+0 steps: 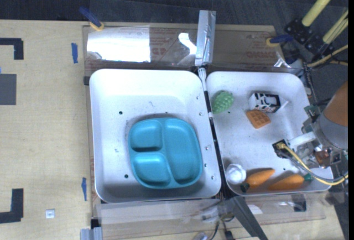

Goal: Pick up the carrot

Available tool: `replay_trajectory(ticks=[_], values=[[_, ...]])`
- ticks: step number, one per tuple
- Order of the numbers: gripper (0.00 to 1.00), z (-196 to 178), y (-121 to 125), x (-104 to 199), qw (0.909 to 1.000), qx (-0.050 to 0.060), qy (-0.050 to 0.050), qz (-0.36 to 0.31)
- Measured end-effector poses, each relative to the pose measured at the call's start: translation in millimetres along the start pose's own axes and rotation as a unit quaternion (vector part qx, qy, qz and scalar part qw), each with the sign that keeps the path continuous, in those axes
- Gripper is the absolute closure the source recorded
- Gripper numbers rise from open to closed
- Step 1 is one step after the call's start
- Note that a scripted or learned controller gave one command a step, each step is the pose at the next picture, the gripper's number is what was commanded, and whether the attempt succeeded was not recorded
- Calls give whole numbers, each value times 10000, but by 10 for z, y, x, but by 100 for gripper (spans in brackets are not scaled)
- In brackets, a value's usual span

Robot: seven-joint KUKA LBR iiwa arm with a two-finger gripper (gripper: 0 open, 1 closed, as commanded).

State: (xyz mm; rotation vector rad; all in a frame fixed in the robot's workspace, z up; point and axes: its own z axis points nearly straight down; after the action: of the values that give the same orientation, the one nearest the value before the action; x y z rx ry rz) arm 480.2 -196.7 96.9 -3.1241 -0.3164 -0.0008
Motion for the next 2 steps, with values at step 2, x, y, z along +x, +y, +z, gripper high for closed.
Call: replay_trajectory(ticks=[2], values=[[100, 96, 249, 230, 9355, 64, 18, -3534]])
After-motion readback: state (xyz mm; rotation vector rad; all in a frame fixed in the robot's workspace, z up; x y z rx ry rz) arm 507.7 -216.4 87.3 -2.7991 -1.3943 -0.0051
